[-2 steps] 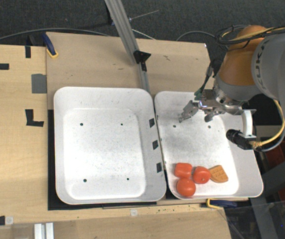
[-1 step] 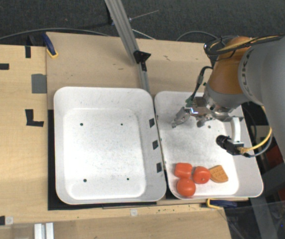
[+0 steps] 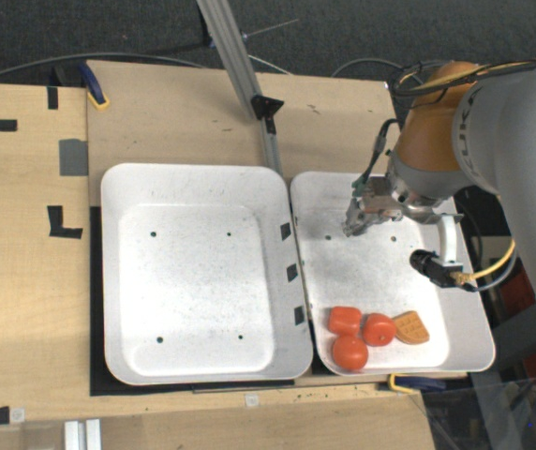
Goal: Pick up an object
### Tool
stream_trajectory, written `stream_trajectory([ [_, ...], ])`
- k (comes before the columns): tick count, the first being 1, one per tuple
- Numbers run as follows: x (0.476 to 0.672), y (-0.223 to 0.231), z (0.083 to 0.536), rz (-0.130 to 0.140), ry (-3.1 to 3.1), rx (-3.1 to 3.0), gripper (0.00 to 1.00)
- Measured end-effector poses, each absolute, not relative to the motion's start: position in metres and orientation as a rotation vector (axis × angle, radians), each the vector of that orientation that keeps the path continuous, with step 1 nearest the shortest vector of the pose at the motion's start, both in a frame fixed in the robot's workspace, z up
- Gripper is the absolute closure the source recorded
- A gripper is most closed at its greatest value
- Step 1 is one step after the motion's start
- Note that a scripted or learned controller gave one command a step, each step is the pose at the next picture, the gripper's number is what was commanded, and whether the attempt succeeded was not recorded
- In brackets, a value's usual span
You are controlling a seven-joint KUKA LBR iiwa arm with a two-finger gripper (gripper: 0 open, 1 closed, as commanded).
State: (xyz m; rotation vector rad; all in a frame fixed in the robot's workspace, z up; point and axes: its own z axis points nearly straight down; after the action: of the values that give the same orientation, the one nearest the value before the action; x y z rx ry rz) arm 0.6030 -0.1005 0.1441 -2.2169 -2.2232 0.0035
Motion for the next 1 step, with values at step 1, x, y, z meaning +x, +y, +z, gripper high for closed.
stream_trajectory([
  [1, 0.5996, -0.101, 0.2066, -0.005, -2.226, -2.223, 1.0],
])
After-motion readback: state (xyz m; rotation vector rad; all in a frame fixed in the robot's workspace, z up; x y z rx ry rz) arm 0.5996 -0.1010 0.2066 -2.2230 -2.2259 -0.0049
